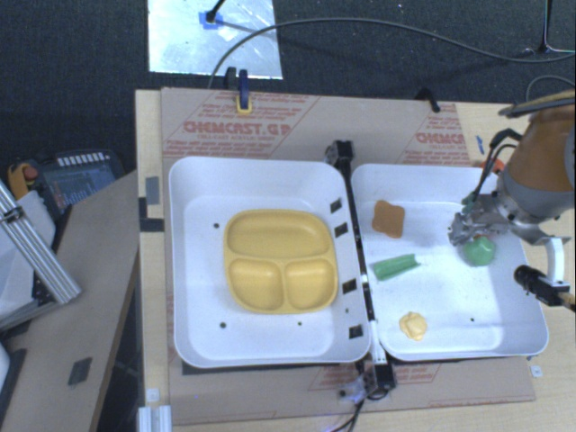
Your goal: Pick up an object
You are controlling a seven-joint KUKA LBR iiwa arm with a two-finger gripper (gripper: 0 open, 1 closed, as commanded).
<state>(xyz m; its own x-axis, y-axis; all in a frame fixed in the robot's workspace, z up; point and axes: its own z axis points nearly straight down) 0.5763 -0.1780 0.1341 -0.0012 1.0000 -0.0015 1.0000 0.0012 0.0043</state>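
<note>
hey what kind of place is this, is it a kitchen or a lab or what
Most likely a robotics lab bench, not a kitchen. Two white bins sit on a cardboard sheet, an arm reaches in over toy-like items such as a green ball, and cables run across the dark floor.

Beyond my bins, at twelve o'clock, the brown sheet [306, 120] covering the tabletop carries red print reading "CHEMCAST GP". The same red lettering repeats toward two o'clock, partly cut off. I can read nothing else.
</note>
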